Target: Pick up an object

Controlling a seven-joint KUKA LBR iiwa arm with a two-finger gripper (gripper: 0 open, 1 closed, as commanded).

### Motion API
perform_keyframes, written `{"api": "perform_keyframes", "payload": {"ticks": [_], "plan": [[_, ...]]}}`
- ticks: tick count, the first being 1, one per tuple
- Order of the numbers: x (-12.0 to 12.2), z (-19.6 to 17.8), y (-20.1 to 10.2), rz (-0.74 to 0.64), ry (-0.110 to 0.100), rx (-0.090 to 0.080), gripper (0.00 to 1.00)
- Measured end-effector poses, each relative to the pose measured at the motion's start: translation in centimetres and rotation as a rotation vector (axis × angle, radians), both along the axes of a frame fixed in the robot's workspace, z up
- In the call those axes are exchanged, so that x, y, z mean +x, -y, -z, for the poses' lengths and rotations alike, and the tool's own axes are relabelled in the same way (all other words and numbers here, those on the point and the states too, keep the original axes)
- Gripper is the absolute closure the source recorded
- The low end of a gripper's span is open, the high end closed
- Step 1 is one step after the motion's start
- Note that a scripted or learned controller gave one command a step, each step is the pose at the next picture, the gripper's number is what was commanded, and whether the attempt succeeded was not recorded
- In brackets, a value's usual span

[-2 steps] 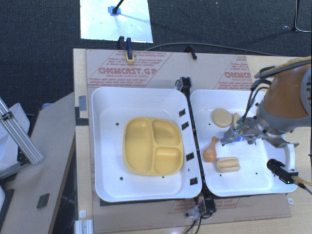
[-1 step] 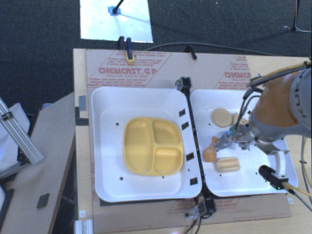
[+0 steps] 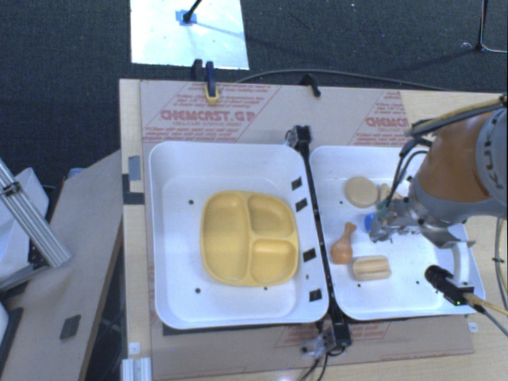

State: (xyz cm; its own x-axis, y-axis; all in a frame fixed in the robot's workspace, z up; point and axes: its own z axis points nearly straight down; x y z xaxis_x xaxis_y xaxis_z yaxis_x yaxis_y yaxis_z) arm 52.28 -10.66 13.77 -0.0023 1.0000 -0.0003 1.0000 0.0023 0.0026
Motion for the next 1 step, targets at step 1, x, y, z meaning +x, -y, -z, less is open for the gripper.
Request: {"api": "perform_keyframes", "payload": {"ticks": [1], "plan": [[0.33, -5.16, 1.09, 0.001, 0.005, -0.002, 1.0]]}}
